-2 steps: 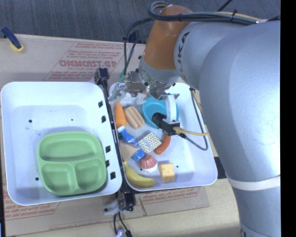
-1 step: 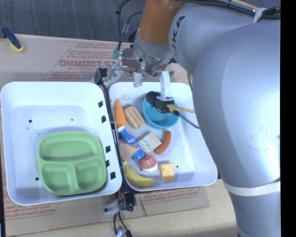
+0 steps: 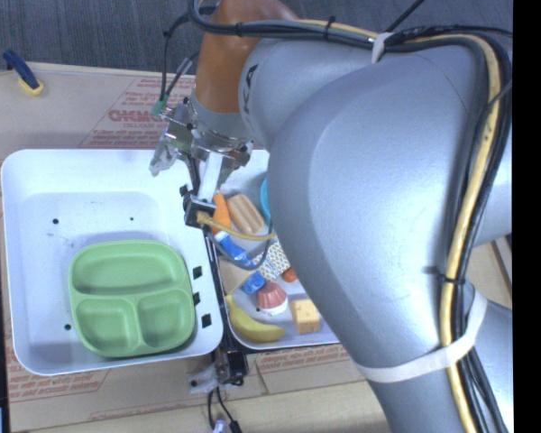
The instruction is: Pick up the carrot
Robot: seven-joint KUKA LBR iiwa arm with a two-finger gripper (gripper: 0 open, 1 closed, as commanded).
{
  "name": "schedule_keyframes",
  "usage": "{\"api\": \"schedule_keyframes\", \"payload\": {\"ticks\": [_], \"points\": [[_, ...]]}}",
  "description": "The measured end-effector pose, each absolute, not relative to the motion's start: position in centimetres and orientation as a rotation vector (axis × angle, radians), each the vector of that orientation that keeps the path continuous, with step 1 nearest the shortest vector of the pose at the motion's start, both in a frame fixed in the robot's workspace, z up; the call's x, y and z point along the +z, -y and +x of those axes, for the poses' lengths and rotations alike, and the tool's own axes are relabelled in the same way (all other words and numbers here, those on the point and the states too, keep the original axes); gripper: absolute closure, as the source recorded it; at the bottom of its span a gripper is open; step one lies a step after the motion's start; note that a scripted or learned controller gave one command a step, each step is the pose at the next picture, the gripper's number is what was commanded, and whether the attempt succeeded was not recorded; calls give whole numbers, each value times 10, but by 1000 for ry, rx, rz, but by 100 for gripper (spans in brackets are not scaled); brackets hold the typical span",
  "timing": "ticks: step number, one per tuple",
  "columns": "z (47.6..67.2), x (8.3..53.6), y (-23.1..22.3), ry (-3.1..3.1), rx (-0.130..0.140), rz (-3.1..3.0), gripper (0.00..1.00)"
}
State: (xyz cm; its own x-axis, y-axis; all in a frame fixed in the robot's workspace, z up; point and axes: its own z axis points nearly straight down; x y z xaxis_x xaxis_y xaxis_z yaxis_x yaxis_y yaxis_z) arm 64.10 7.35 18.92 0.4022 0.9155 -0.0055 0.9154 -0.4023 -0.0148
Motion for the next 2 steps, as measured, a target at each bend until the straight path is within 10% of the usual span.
{"api": "schedule_keyframes", "payload": {"ticks": [1, 2], "points": [[657, 315, -71, 1394, -1, -2813, 0], [650, 201, -157, 1551, 33, -2722, 0]]}}
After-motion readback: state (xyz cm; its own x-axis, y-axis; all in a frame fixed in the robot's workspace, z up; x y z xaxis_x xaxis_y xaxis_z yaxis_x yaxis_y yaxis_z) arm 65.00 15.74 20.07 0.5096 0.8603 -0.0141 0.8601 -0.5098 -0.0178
